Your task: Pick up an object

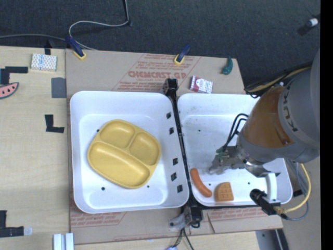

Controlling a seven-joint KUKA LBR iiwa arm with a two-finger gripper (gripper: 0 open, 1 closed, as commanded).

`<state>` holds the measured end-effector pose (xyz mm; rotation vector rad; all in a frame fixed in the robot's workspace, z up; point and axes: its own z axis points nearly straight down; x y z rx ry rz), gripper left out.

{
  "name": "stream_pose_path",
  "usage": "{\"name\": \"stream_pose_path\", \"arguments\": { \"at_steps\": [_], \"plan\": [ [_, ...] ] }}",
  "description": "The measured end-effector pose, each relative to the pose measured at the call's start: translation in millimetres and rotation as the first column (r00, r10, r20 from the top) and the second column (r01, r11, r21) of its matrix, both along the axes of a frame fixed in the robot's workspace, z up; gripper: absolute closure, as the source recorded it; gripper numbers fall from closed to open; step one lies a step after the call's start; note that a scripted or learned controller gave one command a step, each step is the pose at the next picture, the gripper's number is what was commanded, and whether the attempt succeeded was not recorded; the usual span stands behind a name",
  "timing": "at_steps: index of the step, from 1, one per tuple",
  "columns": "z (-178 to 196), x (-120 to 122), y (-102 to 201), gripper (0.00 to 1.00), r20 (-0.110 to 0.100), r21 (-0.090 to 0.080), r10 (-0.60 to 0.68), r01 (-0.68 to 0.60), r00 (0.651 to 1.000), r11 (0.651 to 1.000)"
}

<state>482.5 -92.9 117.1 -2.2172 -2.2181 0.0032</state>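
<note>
- Beyond the bench you had a dark carpeted floor, with a thin cable looping over it.
- The bench top was pale wood, marked with black tape pieces.
- A brown cardboard sheet with red printing lay on the bench, held at its far edge by two yellow-and-blue clamps.
- The light was even, without hard shadows.

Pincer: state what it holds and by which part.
Nothing shows between the fingers of the pincer; it hangs above the right bin floor, apart from the hot dog and waffle.
</note>
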Motion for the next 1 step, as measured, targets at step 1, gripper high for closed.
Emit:
{"name": "stream_pose_path", "arguments": {
  "at_steps": [1],
  "plan": [
    [102.6, 1.4, 59.0, 1.0, 0.005, -0.002, 0.001, -0.001, 1.0, 1.0]
  ]
}}
